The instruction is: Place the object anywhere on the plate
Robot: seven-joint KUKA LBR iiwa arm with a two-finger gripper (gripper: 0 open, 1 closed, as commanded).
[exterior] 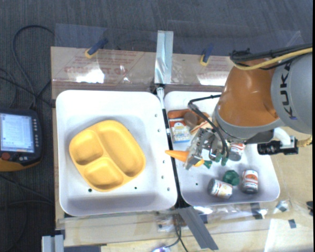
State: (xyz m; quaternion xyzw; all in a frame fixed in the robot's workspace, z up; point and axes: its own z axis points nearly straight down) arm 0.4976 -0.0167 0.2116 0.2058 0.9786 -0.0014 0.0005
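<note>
A yellow plate [107, 154] with three compartments lies in the left bin [68, 105], tilted diagonally. An orange carrot-shaped toy [177, 154] hangs over the divider between the two bins, its pointed tip toward the plate. My gripper [195, 157] reaches down from the right and is shut on the carrot's thick end, where a bit of green shows. The carrot sits a short way right of the plate's right rim.
The right bin [270, 193] holds a printed box [179, 130], two small cans [220, 188] [250, 180], a green piece [231, 176] and another can [236, 150] partly under the arm. A teach pendant [14, 135] lies off the bench at left.
</note>
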